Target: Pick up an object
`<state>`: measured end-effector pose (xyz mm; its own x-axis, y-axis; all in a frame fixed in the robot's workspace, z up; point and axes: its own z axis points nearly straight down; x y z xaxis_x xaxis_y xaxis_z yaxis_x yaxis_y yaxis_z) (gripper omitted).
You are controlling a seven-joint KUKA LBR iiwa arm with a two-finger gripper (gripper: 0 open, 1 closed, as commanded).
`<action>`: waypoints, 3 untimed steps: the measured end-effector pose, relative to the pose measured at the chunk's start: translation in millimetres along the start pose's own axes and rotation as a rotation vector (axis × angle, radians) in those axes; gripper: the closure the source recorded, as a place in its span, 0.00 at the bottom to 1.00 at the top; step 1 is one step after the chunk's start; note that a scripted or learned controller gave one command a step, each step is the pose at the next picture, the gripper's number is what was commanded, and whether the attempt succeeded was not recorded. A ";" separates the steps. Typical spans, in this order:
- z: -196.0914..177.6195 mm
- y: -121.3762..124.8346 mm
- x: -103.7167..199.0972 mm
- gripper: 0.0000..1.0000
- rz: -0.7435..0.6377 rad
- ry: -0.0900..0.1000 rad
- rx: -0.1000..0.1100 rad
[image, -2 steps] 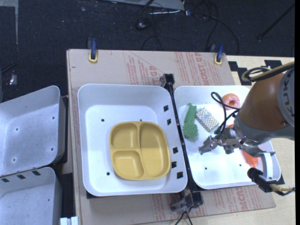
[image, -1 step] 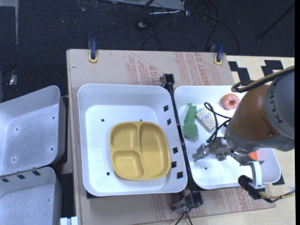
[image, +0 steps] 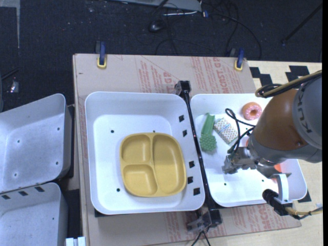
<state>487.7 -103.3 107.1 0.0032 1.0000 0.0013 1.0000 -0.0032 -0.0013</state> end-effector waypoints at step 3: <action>-115.5 6.2 -0.2 1.00 -0.005 -0.002 -0.003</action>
<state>494.0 -103.6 222.6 -0.0022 1.0000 -0.0008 1.0000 0.0022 0.0022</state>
